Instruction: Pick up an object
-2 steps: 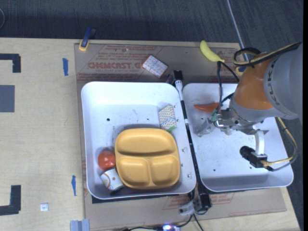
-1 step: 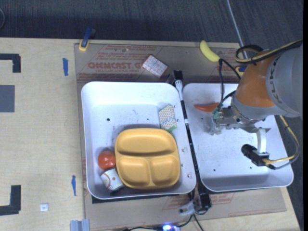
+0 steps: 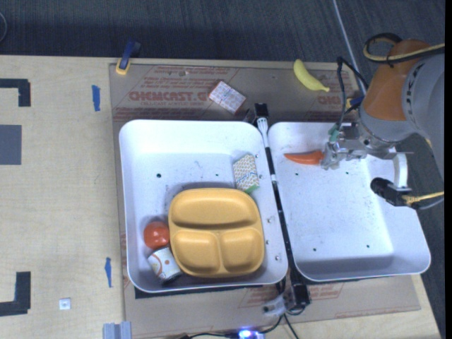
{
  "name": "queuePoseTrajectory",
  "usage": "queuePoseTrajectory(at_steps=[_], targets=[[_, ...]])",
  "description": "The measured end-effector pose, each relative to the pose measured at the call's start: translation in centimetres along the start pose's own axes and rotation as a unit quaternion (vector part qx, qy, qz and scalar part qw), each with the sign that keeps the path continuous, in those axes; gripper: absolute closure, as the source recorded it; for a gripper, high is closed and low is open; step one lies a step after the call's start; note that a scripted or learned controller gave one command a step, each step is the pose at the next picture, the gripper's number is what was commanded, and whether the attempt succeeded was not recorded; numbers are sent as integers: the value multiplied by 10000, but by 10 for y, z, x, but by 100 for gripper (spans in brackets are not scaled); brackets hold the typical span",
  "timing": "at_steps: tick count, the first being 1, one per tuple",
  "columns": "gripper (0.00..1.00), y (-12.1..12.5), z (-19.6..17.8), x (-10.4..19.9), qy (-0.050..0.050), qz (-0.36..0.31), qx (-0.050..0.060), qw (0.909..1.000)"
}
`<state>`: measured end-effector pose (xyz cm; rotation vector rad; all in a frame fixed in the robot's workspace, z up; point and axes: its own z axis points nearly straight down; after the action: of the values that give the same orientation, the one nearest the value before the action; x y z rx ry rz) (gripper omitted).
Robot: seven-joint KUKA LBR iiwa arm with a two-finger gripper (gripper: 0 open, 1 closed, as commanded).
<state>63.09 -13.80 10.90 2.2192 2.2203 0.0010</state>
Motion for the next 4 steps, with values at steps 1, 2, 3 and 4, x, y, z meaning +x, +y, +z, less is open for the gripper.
queuePoseTrajectory(at_steps=[1,2,3,4], targets=[[100,-108,-76,94,13,-3,23,10000],[100,-37,-68,46,2,1,6,10000],[100,-91,-107,77,13,-6,21,10000],[0,-91,-107,77,13,-5,21,10000]])
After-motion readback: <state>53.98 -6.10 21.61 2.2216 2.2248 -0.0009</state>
